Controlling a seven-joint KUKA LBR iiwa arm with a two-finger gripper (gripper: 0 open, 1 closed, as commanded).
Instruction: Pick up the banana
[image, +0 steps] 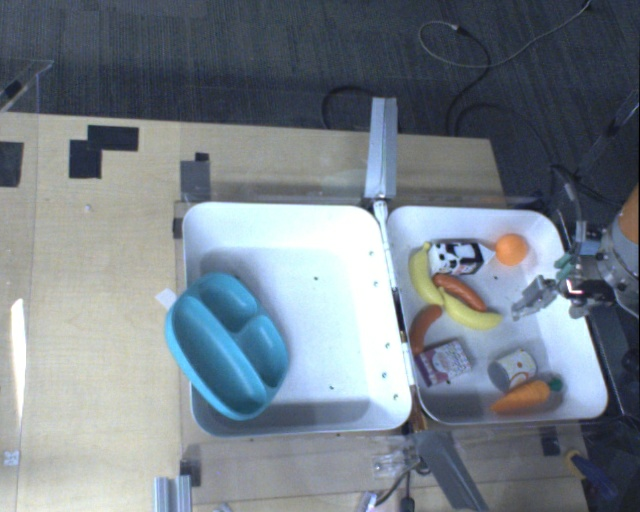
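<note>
The robot's hand (532, 298) hovers over the right side of the right bin (590, 350); I cannot tell whether it is open or closed. The banana (440, 296) lies left of the hand, a red sausage (462, 291) across it. An orange (511, 250) sits just above the hand, a carrot (522, 397) below.

- We see bright, even overhead light on both white bins (300, 225).
- Soft shadows gather along their near walls.
- Focus is slightly soft; the gripper (535, 297) looks blurred.
</note>
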